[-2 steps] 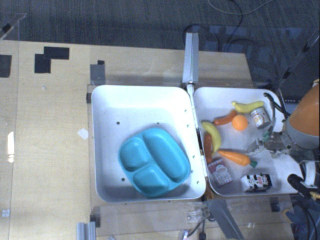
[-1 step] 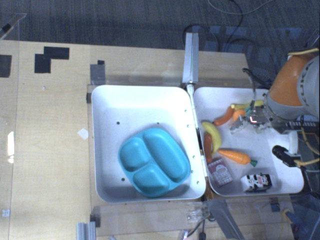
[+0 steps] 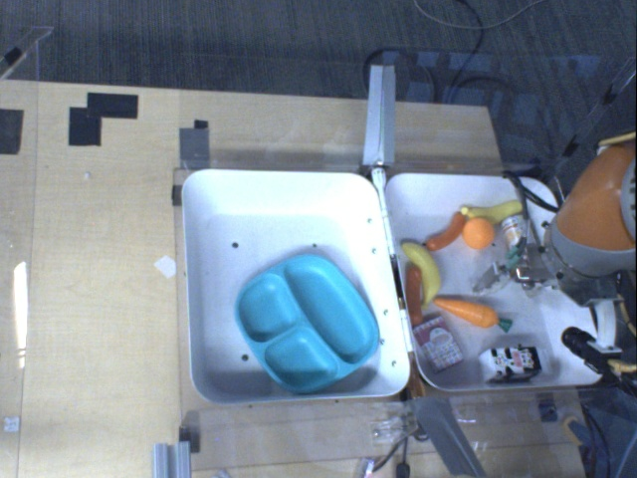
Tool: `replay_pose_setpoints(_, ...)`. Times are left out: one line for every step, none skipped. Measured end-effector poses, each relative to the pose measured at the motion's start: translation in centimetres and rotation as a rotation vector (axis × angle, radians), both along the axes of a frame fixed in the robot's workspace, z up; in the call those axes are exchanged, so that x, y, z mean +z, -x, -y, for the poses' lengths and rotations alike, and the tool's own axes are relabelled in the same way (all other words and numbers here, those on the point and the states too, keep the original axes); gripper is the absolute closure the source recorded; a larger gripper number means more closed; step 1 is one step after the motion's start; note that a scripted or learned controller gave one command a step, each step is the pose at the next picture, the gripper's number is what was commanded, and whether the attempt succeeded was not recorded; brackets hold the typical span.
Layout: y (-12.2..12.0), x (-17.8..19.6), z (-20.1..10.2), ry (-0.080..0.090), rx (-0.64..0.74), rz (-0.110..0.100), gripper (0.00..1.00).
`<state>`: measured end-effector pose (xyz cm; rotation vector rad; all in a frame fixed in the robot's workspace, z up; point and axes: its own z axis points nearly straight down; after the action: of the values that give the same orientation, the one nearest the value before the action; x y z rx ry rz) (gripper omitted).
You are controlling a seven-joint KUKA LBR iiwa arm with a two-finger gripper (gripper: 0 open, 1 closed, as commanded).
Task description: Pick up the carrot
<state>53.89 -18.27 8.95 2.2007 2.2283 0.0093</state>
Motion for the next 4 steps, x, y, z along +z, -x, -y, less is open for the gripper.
replay_pose_setpoints(-2.5, 0.0, -0.8, 0.004, 0.222, 0.001, 0.00)
replay_pose_setpoints(-12.4, -0.4, -1.0, -0.007, 0.178, -0.036, 0.00)
replay_pose_setpoints(-12.4, 0.6, -0.9, -0.003, 0.183, -0.041, 1.00)
replay_pose_setpoints(-13.2, 11.7, -5.0, 0.001, 0.135, -0.001, 1.00)
